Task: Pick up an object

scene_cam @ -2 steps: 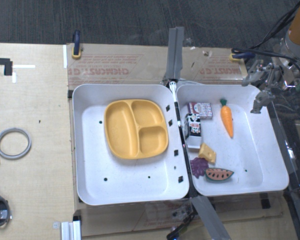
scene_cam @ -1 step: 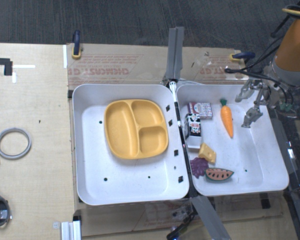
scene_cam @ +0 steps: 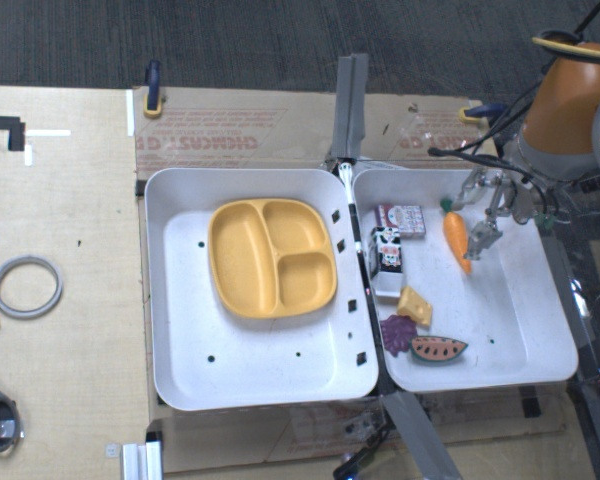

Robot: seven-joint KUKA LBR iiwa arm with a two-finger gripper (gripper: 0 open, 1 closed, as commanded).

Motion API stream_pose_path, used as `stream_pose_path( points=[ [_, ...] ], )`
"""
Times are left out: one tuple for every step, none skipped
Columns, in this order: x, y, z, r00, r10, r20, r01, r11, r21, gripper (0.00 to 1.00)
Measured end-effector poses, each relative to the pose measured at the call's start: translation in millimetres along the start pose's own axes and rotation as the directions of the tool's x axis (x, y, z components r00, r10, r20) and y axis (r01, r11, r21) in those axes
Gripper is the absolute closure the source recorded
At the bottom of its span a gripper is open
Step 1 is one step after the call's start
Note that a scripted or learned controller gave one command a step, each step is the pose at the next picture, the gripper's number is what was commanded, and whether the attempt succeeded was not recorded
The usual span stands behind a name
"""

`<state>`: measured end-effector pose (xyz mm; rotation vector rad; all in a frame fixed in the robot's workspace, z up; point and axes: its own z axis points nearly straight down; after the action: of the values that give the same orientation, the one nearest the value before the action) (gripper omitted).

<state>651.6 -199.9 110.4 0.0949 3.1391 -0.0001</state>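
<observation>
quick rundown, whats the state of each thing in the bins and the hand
yellow plate: upright, in left bin
carrot: lying in right bin, beside hand
milk carton: lying flat
watermelon slice: flat
cheese wedge: flat
hand: low over right bin

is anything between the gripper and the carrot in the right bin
Nothing visible does. The gripper sits in the right bin just right of the carrot, with no item between them; the other toys lie further left.
</observation>
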Motion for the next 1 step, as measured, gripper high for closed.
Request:
stream_pose_path(
  points=[
    [10.7, 25.1, 19.6, 0.923, 0.385, 0.0, -0.385, 0.923, 0.001, 0.0]
  ],
)
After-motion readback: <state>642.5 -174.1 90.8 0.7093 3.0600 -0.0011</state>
